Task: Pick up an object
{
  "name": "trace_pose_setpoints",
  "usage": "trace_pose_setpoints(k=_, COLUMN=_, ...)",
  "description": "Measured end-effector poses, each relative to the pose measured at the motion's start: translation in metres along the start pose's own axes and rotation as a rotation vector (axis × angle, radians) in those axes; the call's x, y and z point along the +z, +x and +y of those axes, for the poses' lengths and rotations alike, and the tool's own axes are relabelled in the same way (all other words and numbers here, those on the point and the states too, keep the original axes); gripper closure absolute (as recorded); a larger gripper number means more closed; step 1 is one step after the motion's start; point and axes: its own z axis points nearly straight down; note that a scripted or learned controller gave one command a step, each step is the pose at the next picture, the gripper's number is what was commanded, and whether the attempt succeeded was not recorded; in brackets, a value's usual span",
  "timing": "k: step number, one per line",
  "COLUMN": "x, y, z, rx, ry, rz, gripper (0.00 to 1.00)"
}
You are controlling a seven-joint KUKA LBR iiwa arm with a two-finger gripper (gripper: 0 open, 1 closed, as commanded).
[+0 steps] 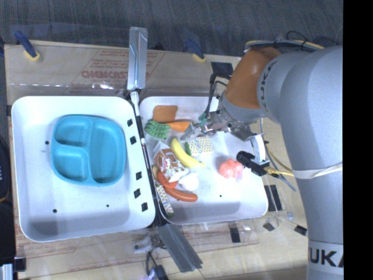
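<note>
Gripper hangs low over the right bin, can't tell how it's set; banana sits just at its 7 o'clock, carrot at 9, pink ball at 4; blue tray fills the left bin.

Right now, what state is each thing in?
Gripper: low in the right bin, above the toys.
Banana: lying loose.
Carrot: lying flat.
Sausage: lying flat.
Pink ball: apart, untouched.
Blue tray: flat in the left bin.
</note>
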Motion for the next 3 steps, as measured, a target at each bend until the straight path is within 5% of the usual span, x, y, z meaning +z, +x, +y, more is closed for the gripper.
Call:
trace_pose_setpoints(k=1, x=0.000, y=0.042, z=0.007, rx=0.087, ry=0.000, rz=-0.001, gripper=0.00)
trace_pose_setpoints(k=2, x=-0.003, y=0.071, z=-0.056, rx=-0.026, ry=-0.012, rz=-0.011, gripper=0.00)
trace_pose_setpoints(k=3, x=-0.002, y=0.022, z=-0.067, rx=-0.113, ry=-0.006, rz=-0.002, gripper=0.00)
